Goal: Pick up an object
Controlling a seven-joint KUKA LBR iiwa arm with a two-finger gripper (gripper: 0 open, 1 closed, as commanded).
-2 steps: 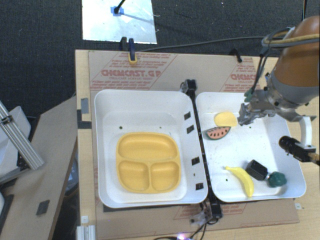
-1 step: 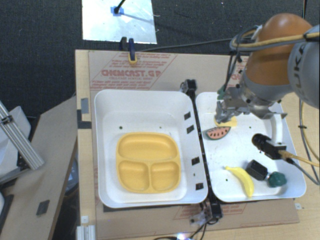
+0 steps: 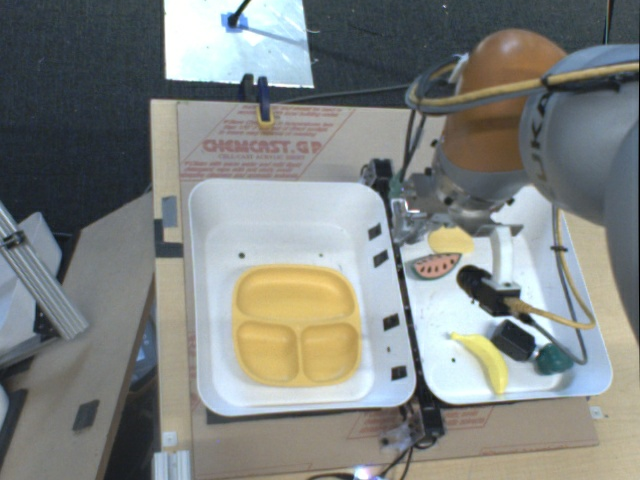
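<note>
My gripper [image 3: 418, 218] hangs under the grey and orange wrist, low over the back left part of the right bin [image 3: 580, 298], close to the wall between the bins. Just right of it lies a pale yellow piece [image 3: 451, 240], partly covered by the wrist. A watermelon slice [image 3: 436, 265] lies right below the gripper. Nearer the front lie a banana [image 3: 484, 359], a small black block [image 3: 515, 339] and a teal lump [image 3: 552, 360].
The left bin [image 3: 215, 268] holds a yellow divided plate [image 3: 297, 323]. The arm's bulk covers the back of the right bin. A cardboard sheet [image 3: 270, 138] lies under and behind both bins.
</note>
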